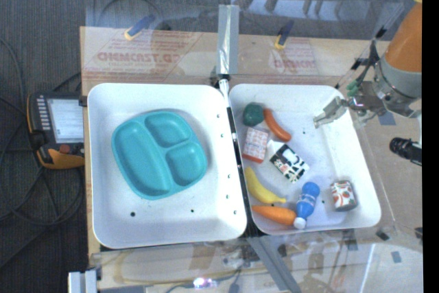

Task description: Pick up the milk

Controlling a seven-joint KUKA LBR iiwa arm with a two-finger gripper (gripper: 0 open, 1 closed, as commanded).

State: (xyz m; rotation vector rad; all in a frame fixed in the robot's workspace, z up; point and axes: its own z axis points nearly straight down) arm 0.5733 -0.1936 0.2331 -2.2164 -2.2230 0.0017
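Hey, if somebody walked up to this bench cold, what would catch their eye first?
Probably the big turquoise divided plate, alone in the left white bin. Next, the bright clutter in the right white bin: a black-and-white milk carton at its middle, a banana and carrot toward the near edge, a blue bottle beside them. The gripper hovers over that bin's far right corner.

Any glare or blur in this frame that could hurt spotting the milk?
Camera view: the milk carton is sharp and evenly lit; glare streaks sit on the clear panel behind the bins; the gripper looks slightly soft; shadows in the right bin are faint.
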